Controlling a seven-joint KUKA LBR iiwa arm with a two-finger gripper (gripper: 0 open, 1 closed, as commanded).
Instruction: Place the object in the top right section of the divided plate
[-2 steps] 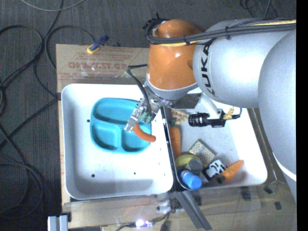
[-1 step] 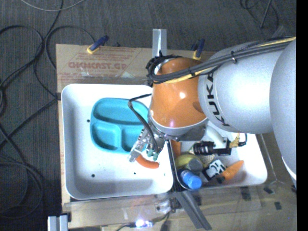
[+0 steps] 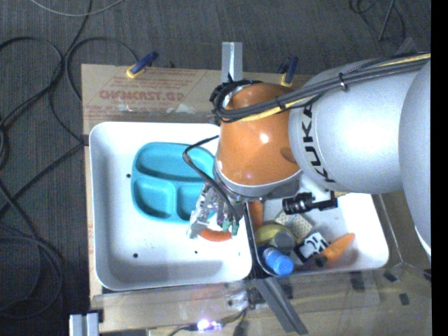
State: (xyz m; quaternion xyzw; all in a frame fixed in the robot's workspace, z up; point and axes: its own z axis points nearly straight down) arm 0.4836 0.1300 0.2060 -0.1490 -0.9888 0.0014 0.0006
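So the fingers (image 3: 212, 219) are clamped on one small orange carrot-looking piece (image 3: 214, 235), hanging low over the left bin (image 3: 112, 257) just beside the blue divided plate (image 3: 168, 184). Two white bins, one plate.

Bench (image 3: 105, 96) w/ two white bins (image 3: 112, 257)

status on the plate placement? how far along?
Looks done: an orange carrot-like object is out of the right bin and over the left bin. In hand: the claw is right on it, though whether it grips it is unclear. Left: the blue divided plate shows nothing in its visible sections; the arm hides its right side.
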